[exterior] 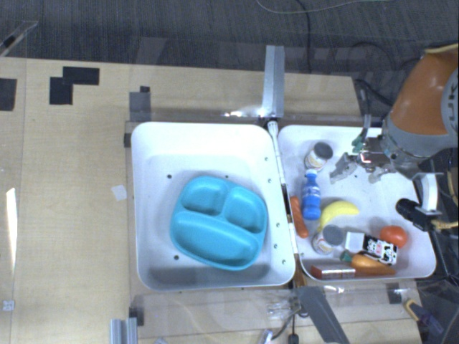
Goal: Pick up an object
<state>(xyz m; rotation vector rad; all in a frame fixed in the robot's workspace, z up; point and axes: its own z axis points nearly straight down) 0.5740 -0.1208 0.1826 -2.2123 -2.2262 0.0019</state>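
Your gripper point(356, 165) hangs with fingers spread and nothing between them, just right of the blue bottle point(311, 198) in the right bin point(430, 264). Drop straight down, centre on one item such as the banana point(338, 212) below the bottle, then close.

the arm point(423, 106) reaches in from the right, fingers point(343, 168) spread, holding nothing.

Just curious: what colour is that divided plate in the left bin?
Light blue; the divided plate shows best in the camera view.
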